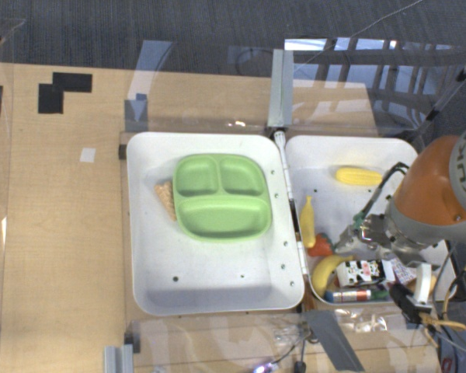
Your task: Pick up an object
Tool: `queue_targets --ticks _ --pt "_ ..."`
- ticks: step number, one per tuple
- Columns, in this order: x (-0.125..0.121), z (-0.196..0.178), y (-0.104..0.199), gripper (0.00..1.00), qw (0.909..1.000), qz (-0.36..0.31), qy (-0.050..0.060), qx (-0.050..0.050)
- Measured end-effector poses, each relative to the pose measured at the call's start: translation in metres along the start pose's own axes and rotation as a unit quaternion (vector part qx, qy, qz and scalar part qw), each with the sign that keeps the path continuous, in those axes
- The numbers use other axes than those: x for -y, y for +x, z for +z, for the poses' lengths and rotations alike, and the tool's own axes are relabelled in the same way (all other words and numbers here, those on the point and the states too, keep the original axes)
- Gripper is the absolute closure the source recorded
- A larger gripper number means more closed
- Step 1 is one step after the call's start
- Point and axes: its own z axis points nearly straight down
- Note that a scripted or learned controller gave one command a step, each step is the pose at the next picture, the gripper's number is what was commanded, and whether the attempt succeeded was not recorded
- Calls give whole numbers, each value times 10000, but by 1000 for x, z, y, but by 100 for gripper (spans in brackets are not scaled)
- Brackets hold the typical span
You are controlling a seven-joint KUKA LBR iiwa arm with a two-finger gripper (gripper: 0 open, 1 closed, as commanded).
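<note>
Gripper over the right bin's near clutter

The gripper (356, 238) hangs low in the right bin (326, 152), just above a banana (325, 270) and a card box (363, 270) near the bin's front edge; whether it is open or closed cannot be told.

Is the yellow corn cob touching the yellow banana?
Apart. In the camera view the yellow corn cob lies near the right bin's far side; the yellow banana lies near its front, bare white floor between.

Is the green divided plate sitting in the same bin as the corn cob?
No, the green divided plate lies in the left bin, while the corn cob lies in the right bin.
</note>
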Motion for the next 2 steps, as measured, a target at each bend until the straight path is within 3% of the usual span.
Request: queue_targets --ticks 1,2 --pt "-66 3 32 0 9943 -1067 -76 7" --pt "-56 2 22 0 9803 -1971 -98 11"
